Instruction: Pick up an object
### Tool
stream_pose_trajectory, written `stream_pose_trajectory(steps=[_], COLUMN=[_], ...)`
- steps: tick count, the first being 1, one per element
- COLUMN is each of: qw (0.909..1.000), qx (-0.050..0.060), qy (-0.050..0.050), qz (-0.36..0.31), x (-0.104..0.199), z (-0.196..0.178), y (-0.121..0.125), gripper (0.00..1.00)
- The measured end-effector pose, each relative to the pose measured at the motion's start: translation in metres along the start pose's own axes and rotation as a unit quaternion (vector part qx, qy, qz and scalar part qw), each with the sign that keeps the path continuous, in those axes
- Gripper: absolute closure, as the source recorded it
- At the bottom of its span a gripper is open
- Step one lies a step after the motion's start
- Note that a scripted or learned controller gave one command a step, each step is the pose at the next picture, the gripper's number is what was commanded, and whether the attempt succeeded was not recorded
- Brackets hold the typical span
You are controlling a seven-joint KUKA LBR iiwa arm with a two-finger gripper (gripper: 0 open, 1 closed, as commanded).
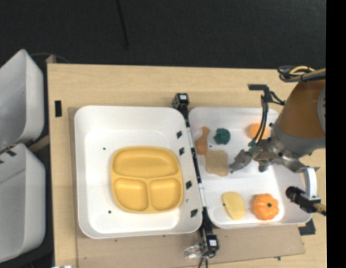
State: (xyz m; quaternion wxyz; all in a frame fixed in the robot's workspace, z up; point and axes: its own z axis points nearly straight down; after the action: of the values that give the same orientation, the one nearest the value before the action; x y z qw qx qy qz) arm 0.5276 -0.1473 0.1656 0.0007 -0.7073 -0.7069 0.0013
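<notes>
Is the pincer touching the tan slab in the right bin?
Cannot tell. In the camera view the pincer tip lies at the tan slab's right edge, but the slanted overhead angle shows neither contact nor gap.

Yellow three-compartment tray (pixel 146 178) in left white bin (pixel 89 205), on wooden bench (pixel 134 85)

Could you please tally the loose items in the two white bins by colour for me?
Orange: 2, a small pumpkin and a round piece by the arm
Yellow: 2, the divided tray and a flat oval piece
Tan/brown: 2, a flat square piece and a slim piece
Teal: 1, a small lump
Total: 7
</notes>
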Motion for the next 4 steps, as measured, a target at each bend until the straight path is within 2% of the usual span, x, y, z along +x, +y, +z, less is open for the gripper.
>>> stream_pose_trajectory(steps=[1,2,3,4], qw=[1.0000,1.0000,1.0000,1.0000], qx=[0.000,-0.001,-0.003,-0.005], qy=[0.000,0.000,0.000,-0.001], qz=[0.001,0.002,0.006,0.002], x=[0.003,0.003,0.001,0.003], z=[0.062,0.065,0.054,-0.007], y=[0.002,0.003,0.003,-0.002], gripper=[0.00,0.00,1.00,1.00])
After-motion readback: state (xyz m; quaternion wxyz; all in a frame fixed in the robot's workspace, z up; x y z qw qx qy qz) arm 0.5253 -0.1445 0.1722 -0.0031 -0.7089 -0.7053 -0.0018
